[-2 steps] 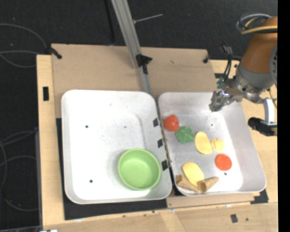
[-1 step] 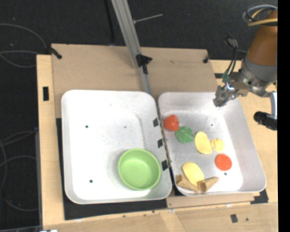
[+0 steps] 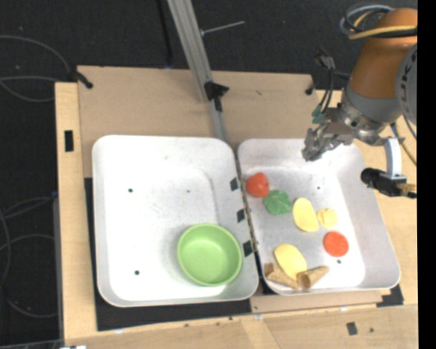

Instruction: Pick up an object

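The right bin [image 3: 363,187] holds several small toy foods: a red tomato-like piece [image 3: 258,185], a green leafy piece [image 3: 278,203], a yellow oval [image 3: 305,214], a small yellow piece [image 3: 327,217], an orange-red ball [image 3: 336,243], a yellow lemon shape [image 3: 289,259] and a tan cone [image 3: 312,275]. My gripper [image 3: 316,148] hangs over the bin's far edge, above and right of the red piece, with nothing seen in it.
A green bowl [image 3: 209,254] sits in the left bin [image 3: 131,173] near its front right corner. A slanted metal pole [image 3: 196,57] rises behind the bins. The arm's orange band [image 3: 381,64] stands at the far right.
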